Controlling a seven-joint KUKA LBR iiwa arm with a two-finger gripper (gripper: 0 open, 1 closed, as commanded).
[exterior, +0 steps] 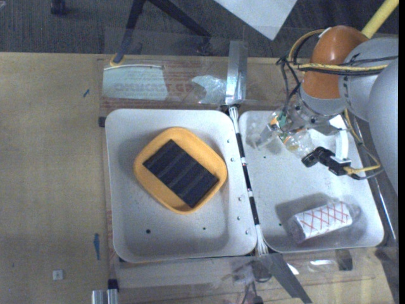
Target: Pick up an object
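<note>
Red-checked roll (321, 220) in rt bin (373, 233), yellow tray (180, 169) in left bin (126, 233) — tool (288, 128) grip unclear

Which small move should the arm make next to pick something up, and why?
Probably move the end effector toward the near side of the right bin, over the roll, before descending. The end effector sits near the bin's far edge, apart from the white, red-hatched roll lying at the near side, which looks like the closest object. The yellow tray lies in the other bin, farther away.

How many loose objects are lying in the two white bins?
2: a yellow object with dark panel in the left bin; a red-patterned white roll in the right bin. The arm may hide others.
</note>
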